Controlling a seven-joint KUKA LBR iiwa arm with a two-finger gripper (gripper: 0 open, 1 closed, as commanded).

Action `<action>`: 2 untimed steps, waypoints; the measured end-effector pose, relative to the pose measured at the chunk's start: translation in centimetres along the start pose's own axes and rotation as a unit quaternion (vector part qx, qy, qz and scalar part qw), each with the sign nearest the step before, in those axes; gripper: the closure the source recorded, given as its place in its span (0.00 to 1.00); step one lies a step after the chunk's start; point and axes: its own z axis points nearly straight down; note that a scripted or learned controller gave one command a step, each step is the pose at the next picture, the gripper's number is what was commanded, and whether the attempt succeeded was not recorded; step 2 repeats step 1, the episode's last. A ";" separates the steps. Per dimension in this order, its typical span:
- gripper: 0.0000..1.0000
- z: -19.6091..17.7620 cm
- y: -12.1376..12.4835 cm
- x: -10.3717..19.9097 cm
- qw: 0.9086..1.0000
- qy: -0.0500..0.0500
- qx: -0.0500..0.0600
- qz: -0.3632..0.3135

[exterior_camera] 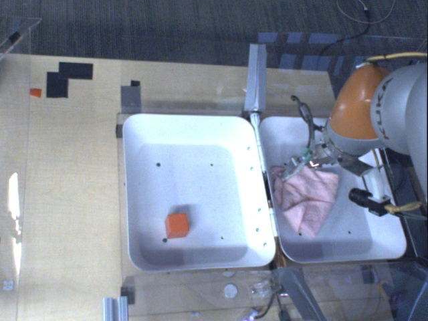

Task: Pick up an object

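An orange block lies in the left bin, near its front. A crumpled pink cloth lies in the right bin, toward its left side. My gripper hangs low over the cloth's upper edge, right at the fabric. The grey arm with its orange band reaches in from the right above the bin.
A metal divider post stands behind the seam between the bins. A black cable fitting lies over the right bin's right side. Black and orange markers sit on the wooden bench at far left.
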 end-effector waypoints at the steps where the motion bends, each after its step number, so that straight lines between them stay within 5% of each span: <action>1: 0.00 -4.9 1.4 -3.2 1.000 0.000 0.001 -0.025; 2: 0.00 -4.9 1.4 -3.2 1.000 0.000 0.001 -0.025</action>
